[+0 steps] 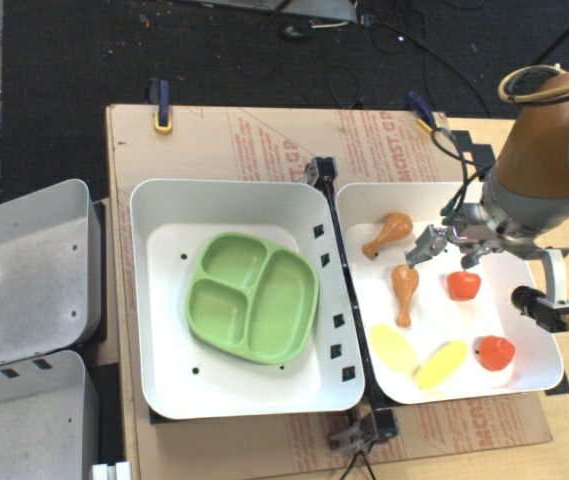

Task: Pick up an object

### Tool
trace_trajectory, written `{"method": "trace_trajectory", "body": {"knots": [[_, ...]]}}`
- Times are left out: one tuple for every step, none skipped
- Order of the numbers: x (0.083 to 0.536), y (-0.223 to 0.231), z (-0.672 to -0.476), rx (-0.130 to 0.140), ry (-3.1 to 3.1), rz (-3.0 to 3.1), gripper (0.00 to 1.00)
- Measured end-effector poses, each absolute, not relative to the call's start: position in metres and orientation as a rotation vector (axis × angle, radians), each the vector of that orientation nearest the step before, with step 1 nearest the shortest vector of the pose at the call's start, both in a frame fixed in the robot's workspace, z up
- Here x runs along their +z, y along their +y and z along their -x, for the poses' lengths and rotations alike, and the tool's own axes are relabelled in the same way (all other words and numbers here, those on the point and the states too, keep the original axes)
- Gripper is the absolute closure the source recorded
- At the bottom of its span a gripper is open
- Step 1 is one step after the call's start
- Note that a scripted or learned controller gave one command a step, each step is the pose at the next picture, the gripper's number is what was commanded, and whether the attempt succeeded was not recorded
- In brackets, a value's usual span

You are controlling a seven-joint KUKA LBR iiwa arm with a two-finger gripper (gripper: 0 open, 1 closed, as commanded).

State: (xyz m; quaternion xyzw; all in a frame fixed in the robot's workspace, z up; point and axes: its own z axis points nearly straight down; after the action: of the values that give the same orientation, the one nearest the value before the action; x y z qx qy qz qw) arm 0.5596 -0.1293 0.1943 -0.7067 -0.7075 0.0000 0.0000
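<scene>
The likeliest target is the red tomato-like toy (463, 286) in the right bin (539, 368), right of centre in the frame, since it lies just below the gripper (451, 245). It looks like hollow moulded plastic: light, stiff and smooth, so round sides could squirt out of a pinch. My judgement is that the grasp should close across its widest middle, straight down.

To its left lies a drumstick (404, 292), with a second drumstick (389, 233) above that, near the bin's upper left. Either one offers a narrow shank that suits two fingers better than a ball does. Toward the lower part of the bin sit two flat yellow pieces (416, 357) side by side and another red toy (495, 352), all apart from the target.

The gripper hangs over the bin with its fingers spread and nothing between them.

In the left bin (154, 298), a green divided plate (252, 297) rests in the middle.
</scene>
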Motion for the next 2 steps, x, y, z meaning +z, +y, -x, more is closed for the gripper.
{"method": "trace_trajectory", "body": {"knots": [[0.131,-0.127,-0.563,0.004,-2.218,2.22,0.0],[0.09,-0.126,-0.563,0.003,-2.218,2.221,0.0]]}}
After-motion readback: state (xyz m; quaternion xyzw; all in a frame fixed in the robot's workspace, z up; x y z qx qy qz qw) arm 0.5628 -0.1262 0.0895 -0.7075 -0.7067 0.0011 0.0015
